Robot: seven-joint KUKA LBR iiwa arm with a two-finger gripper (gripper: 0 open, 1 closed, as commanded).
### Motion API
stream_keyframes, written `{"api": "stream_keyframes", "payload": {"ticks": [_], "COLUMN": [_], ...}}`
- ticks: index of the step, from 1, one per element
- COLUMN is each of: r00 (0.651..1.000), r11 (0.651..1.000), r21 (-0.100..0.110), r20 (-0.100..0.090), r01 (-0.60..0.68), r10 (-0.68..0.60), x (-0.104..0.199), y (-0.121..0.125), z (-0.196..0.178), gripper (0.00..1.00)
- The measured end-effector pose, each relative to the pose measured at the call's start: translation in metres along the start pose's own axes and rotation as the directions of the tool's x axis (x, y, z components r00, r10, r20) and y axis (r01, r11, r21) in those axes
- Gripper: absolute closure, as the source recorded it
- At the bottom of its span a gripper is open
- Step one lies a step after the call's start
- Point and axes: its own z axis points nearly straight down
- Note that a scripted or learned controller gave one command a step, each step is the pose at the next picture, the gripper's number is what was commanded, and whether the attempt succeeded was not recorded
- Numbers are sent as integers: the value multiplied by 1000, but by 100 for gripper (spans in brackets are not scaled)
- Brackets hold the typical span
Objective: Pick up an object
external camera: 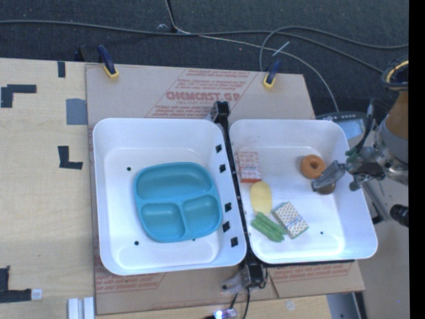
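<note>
Gripper (327,178) is hovering at the right bin's (358,241) 3 o'clock edge, touching the ring-shaped brown donut (312,166) lying flat, no long axis; can't tell finger state. Smooth yellow lemon (261,197) is sitting at 7 o'clock of it

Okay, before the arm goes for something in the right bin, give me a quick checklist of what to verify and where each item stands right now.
1. Gripper is over the right bin, near its right wall: ok.
2. Nearest target: the doughnut lies just left of the gripper, apart from the other items: ok.
3. Anything held between the fingers: cannot tell.
4. Finger opening: cannot tell.
5. Clutter: the yellow item, green beans and patterned box sit bunched together, harder to isolate: not ok.
6. Blue divided plate lies in the left bin, out of the way: ok.
</note>
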Motion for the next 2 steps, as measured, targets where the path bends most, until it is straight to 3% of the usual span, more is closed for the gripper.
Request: {"api": "stream_keyframes", "payload": {"ticks": [1,2], "r00": [1000,1000], "r11": [1000,1000], "r21": [-13,-10], "r20": [3,2], "r01": [4,4], "r10": [-4,-4], "x": [1,-8], "y": [3,4], "z": [-7,51], "gripper": [0,0]}}
